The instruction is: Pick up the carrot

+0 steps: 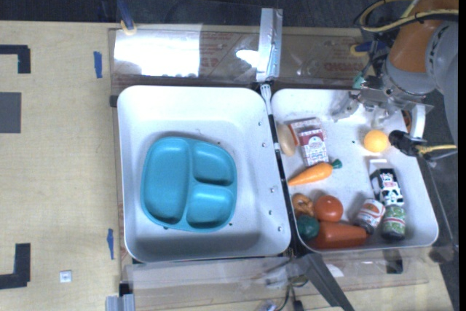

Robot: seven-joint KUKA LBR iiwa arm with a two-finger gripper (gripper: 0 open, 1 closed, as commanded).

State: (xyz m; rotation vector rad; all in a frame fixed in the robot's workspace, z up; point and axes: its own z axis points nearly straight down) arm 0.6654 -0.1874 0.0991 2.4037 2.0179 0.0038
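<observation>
Orange and tapered, the carrot [314,172] lies on the floor of the right bin [429,226], near this bin's left wall, approx. at mid-length, with the green top pointing to the right. It lies flat and apart from the red packet [313,143] just above it and from the tomato [328,208] below it, so there is some free room around it for a grasp from above.

The pincer [382,102] hangs at the far right corner of the same bin, well apart from the carrot; if it is open or closed I cannot tell, because the wrist hides it. Nothing is seen held. In my judgement the pick is not yet begun, and the arm must first travel to the left wall.

Other things in the bin: a yellow ball [376,140] near the pincer, a black-and-white carton [388,188], two small cans [383,217] at the near right corner, a red pepper-like piece [338,234] at the near edge. The left bin [138,109] carries a blue divided tray [189,183].

Writing: the packet and cans have labels, but too small to read; no brand can be told.
</observation>
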